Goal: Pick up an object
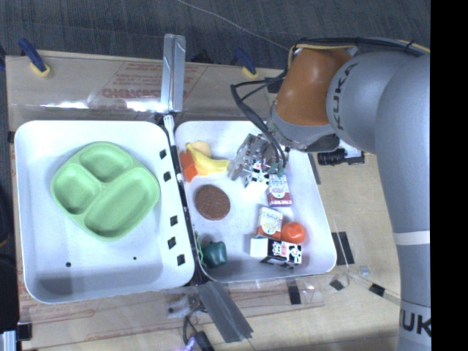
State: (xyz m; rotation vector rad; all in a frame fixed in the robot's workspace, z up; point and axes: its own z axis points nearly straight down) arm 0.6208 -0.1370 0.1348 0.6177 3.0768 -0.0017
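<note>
The gripper (252, 159) hangs over a small light carton (257, 171), fingers apart or together I cannot tell; grip its flat sides

You have two bins side by side on the bench: the left bin (29, 196) holds one divided plate (104, 189), set toward its upper half. All the small items sit in the right bin (322, 225). At its upper left a banana (205, 161) lies against the dividing wall. Below it, near the middle, you see a round disc (212, 202). At the lower left corner sits a small cup (214, 252). Down the right side, top to bottom: a small carton (278, 191), a second carton (270, 220), a ball (293, 232) touching it, and a box (276, 251) at the bottom. The gripper (248, 159) sits over the bin's upper middle, just right of the banana.
</note>
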